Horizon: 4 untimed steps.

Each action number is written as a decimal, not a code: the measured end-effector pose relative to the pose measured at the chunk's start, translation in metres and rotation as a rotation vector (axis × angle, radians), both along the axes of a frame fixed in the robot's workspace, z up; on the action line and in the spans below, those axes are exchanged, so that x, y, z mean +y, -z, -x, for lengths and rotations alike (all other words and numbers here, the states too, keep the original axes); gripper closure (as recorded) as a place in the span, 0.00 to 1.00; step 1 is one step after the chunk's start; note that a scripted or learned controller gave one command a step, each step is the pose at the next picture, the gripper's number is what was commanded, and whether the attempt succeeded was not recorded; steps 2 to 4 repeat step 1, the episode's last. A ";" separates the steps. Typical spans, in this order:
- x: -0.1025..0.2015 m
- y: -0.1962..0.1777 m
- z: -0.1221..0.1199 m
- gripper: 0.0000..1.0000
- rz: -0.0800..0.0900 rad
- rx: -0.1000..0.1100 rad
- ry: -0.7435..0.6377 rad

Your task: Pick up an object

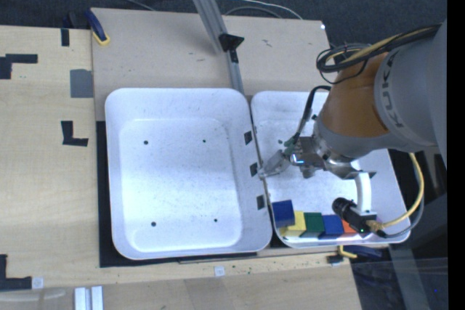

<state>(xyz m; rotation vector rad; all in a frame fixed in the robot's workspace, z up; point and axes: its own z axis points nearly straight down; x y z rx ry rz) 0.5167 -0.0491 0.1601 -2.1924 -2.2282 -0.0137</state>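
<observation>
Several small blocks lie along the front wall of the right bin (280,109): a blue block (283,211) on a yellow piece (294,230), a green block (314,222) and another blue block (332,226). My gripper (274,165) hangs low at the right bin's left wall, just behind the nearest blue block and apart from it. I see nothing held in it. The grey arm with its orange band (354,109) covers much of the right bin's middle.
The left bin (174,170) lies beside the gripper across the shared rim. A metal pole (207,0) slants down from the top to the bins' back edge. Black cable parts (347,213) hang by the blocks.
</observation>
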 end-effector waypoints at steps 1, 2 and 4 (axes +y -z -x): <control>0.144 -0.032 -0.016 0.00 0.014 -0.004 0.006; 0.144 -0.032 -0.016 0.00 0.014 -0.004 0.006; 0.144 -0.032 -0.016 0.00 0.014 -0.004 0.006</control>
